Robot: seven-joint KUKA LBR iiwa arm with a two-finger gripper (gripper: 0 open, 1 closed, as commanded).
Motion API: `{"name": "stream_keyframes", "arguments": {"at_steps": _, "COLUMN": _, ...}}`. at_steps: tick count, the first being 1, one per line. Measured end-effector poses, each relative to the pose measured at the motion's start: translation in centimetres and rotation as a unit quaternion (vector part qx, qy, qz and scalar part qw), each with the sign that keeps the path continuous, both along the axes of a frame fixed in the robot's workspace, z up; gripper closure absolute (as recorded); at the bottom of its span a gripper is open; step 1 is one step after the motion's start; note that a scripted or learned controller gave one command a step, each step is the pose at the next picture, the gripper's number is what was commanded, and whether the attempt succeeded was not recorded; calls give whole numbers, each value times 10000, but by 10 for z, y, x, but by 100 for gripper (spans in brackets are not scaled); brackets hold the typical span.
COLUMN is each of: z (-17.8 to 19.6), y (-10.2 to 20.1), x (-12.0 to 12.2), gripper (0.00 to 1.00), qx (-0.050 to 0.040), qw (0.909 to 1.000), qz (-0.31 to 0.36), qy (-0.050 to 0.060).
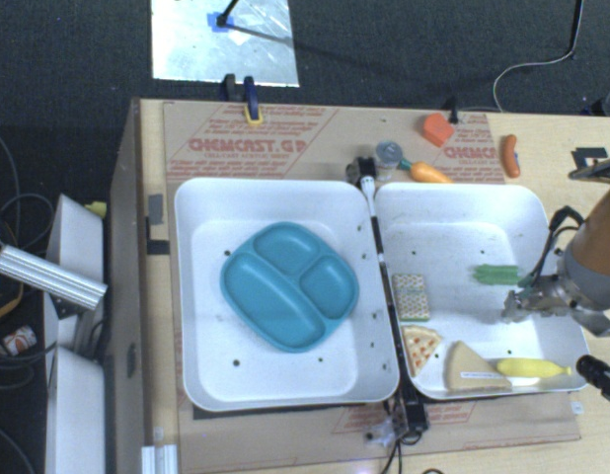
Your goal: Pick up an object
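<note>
Blue tray (pixel 288 284) flat in left bin (pixel 201 265). Arm mostly cut off at right edge; gripper (pixel 514 305) low over right bin (pixel 453 210), finger spread too blurred to tell. Nearby: cheese wedge (pixel 470 366), green item (pixel 496 275), banana (pixel 532 368), cracker (pixel 411 295), pizza slice (pixel 419 347).

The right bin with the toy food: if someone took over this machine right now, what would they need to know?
Gripper: low inside the right bin, near its right wall; I cannot tell whether it is open or shut, and nothing shows in it.
Things: green piece just left of the gripper; cracker and pizza slice along the left wall; cheese wedge and yellow piece at the front. Blue divided plate sits in the left bin.
Done: nothing lifted.
Left: grasp one item and raise it.
</note>
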State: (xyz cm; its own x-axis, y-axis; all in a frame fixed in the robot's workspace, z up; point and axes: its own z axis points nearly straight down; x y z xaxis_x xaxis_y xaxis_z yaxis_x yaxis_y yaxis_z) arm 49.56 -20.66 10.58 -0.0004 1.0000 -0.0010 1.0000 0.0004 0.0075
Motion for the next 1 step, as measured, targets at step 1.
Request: {"name": "stream_keyframes", "arguments": {"at_steps": 1, "z": 0, "y": 0, "x": 0, "gripper": 0, "qx": 1, "qw": 10000, "qz": 2, "qy": 1}}
